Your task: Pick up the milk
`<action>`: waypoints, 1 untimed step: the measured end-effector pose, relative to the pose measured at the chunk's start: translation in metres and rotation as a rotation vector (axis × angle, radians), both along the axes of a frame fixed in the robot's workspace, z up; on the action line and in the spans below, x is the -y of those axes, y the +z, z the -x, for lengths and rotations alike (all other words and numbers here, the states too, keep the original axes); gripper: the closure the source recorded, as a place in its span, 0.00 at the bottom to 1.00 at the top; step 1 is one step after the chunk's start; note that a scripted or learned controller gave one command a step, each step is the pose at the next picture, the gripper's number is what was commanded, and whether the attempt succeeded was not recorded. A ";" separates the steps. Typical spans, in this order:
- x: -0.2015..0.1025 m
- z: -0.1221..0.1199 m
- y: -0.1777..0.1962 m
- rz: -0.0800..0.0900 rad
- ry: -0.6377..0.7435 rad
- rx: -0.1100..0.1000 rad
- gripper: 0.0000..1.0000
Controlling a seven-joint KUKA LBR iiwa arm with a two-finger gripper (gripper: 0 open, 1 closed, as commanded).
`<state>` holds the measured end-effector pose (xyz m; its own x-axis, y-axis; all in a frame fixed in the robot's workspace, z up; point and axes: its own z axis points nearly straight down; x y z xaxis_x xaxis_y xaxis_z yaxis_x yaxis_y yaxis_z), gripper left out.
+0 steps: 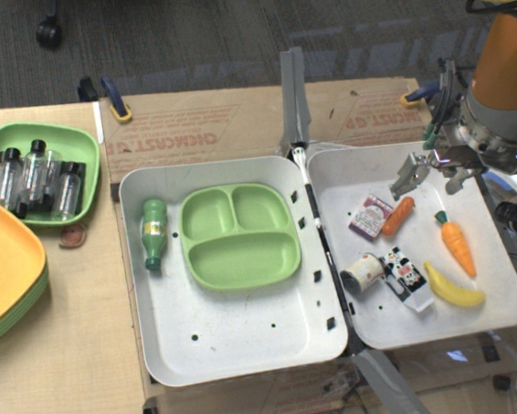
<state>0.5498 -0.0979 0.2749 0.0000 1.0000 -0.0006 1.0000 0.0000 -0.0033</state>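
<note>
The milk [406,277] is a small white carton with black cow patches. It lies on its side in the right bin [499,309], between a tan can [363,272] and a banana [453,288]. My gripper [433,177] hangs over the far part of the same bin, up and to the right of the milk and apart from it. Its two fingers are spread open with nothing between them. An orange sausage-shaped toy [397,216] lies just below the left finger.
The right bin also holds a pink packet [371,218] and a carrot [456,244]. In the left bin [245,341] are a green divided plate [239,235] and a green bottle [154,233]. A green tray of vials [39,174] and yellow plates [3,265] sit at far left.
</note>
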 end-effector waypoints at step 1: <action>0.035 -0.010 -0.163 -0.002 0.364 0.001 0.00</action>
<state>0.5598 -0.1329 0.1117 -0.3556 0.9346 0.0012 0.9346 0.3556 -0.0016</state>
